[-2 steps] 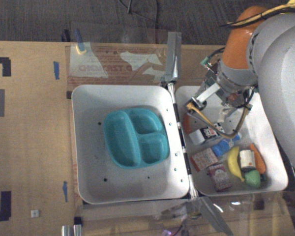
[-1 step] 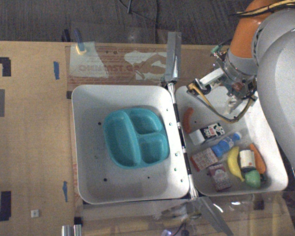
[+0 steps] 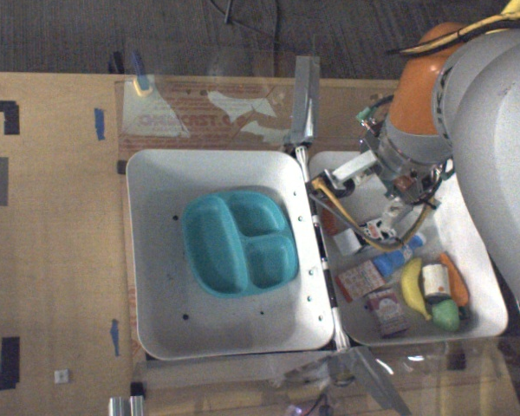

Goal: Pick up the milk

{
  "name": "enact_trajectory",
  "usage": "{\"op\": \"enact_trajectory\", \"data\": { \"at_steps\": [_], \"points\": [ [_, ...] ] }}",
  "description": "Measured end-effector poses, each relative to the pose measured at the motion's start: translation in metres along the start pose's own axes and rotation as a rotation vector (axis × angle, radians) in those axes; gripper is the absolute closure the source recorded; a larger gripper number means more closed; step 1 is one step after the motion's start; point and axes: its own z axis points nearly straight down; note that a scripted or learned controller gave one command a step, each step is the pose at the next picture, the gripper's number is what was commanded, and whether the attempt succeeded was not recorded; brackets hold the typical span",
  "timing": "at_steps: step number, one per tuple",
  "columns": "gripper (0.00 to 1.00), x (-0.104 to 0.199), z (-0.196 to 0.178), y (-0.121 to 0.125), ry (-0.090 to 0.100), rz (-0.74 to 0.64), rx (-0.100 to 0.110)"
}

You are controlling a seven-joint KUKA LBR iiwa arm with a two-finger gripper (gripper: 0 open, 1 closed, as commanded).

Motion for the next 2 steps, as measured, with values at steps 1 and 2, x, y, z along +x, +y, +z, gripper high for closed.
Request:
{"op": "enact_trajectory", "data": {
  "at_steps": [1, 2],
  "points": [
    [0.00, -0.014, -0.059, 0.066, 0.003, 0.325, -0.003],
    [0.00, 0.022, 0.000, 0.027, 0.000, 0.246, 0.000]
  ]
}}
